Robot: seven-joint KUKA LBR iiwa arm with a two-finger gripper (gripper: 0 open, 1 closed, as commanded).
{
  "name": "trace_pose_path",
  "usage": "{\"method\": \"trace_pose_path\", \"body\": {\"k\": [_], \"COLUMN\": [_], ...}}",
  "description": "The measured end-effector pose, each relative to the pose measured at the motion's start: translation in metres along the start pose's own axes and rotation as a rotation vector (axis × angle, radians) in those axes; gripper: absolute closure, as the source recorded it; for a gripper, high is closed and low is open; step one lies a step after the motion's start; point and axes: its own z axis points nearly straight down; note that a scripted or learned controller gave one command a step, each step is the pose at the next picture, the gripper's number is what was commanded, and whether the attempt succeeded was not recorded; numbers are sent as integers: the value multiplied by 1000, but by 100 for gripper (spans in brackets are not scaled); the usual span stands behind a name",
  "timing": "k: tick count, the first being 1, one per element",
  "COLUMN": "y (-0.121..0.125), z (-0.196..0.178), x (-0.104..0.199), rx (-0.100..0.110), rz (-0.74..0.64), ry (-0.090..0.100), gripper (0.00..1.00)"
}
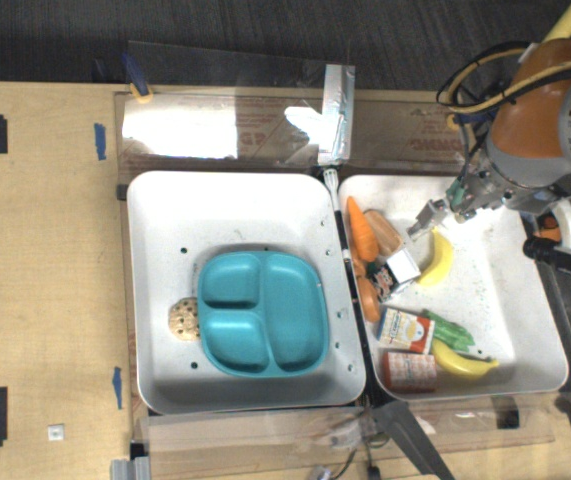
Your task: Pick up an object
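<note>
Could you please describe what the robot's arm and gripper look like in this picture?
The arm is grey with a broad orange band above the wrist, and black and yellow cables loop around its upper part. The gripper is a small, pale grey metal piece with greenish fittings where it joins the wrist.

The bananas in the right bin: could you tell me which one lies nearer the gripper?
The upper banana, just below the gripper; the other banana lies at the bin's front.
</note>
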Motion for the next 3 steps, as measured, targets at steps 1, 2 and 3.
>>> {"method": "trace_pose_path", "body": {"k": [1,2,3], "y": [-26,-24,-23], "z": [57,47,40], "x": [-19,-19,-19], "rx": [-2,-6,-6], "rz": [-42,-40,-39], "ry": [0,-2,-2], "gripper": [0,100,100]}}
